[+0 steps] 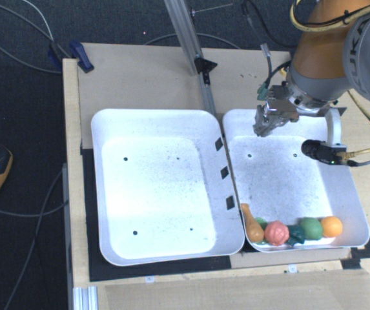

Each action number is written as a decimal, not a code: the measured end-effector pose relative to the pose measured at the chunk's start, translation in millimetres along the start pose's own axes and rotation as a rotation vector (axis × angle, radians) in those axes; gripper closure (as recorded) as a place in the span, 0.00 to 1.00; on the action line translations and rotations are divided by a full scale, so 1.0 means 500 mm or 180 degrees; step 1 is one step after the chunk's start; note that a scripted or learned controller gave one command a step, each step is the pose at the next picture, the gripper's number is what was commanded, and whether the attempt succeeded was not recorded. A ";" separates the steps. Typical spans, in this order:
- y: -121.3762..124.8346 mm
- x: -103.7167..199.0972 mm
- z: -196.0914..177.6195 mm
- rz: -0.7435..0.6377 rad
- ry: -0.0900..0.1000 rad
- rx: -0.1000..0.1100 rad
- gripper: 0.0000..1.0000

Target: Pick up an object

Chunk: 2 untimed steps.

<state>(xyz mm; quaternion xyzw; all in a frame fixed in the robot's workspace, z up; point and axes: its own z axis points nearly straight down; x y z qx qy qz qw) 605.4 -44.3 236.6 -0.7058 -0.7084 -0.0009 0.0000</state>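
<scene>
While the gripper [267,126] hangs over the far end of the right bin [281,173], near its back rim, every object on offer lies bunched along the near wall of that same bin — well apart from the tool. From the left of the row there is an orange, carrot-like piece [252,225] lying at a slant, a pink ball [276,232] just beside it, a dark teal piece [296,235] partly tucked among its neighbours, a green ball [311,227], and an orange ball [331,225] nearest the right-hand corner; several of them look to be touching. Whether the tool is spread wide or closed narrow cannot be told from this slanted view, though nothing is seen gripped beneath it. The left bin [152,186] sits alongside, touching the right one at the middle divide. As a judgement, the task is at its approach stage: no object has been picked, and the arm has yet to travel toward the near wall. The next move would call for crossing the bin's bare floor, choosing one piece — the orange ball at the row's end looks the least hemmed in — and descending squarely, since the crowding and the nearby wall could block a clean closure.
</scene>
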 end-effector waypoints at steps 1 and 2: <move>-0.040 0.092 0.022 -0.0001 0.0000 0.0006 1.00; -0.110 0.180 0.029 -0.0001 0.0000 0.0004 1.00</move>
